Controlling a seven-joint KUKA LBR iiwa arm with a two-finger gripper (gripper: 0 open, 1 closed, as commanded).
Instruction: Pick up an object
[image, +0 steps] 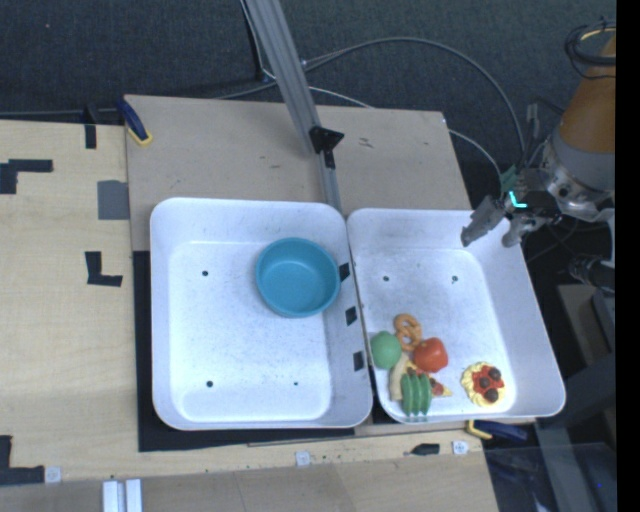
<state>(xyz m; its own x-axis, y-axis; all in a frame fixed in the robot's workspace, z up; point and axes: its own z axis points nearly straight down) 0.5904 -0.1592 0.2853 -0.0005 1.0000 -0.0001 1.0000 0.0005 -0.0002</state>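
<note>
A blue bowl (297, 277) sits in the left bin (180, 300), toward its far right. In the right bin (520, 320), near the front, lies a cluster of small toy foods: a pretzel (407, 327), a green round piece (385, 349), a red tomato-like piece (430, 355), a green pod (416, 392) and a yellow piece with red dots (484, 383). My gripper (494, 227) hangs over the right bin's far right rim, well away from the toys. Its two dark fingers are spread apart with nothing between them.
A slanted metal pole (295, 85) crosses the bench behind the bins, ending near the gap between them. Cables loop across the dark floor at the back. Black tape marks lie on the wooden surface at left.
</note>
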